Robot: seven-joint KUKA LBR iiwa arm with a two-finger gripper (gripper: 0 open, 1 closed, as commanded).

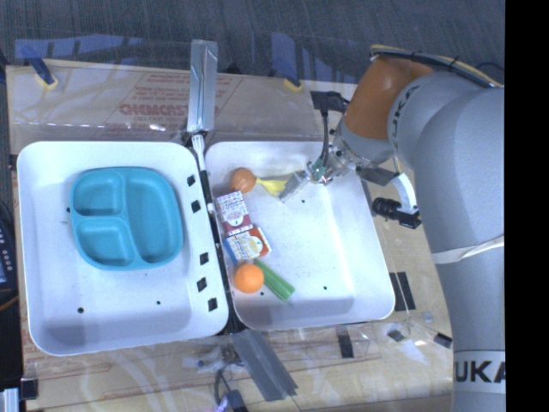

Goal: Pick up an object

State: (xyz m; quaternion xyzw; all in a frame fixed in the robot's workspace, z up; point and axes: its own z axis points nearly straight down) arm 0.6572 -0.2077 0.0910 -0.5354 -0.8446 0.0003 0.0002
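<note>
My gripper [294, 187] hangs low over the back of the right bin [343, 256], at the end of the grey arm with the orange band. Its tip lies right next to a small yellow piece [272, 184], and I cannot tell whether they touch. An orange ball [244, 179] sits just left of the yellow piece. Along the bin's left wall lie two red-and-white cartons [232, 209] [246, 245]. In front of them are an orange fruit [249, 277] and a green stick-shaped item [277, 284].
The left bin [51, 256] holds a blue divided plate [126, 216]. A divider with black clips [206, 230] separates the two bins. The arm's large grey body [455, 170] fills the right side, over the bench edge.
</note>
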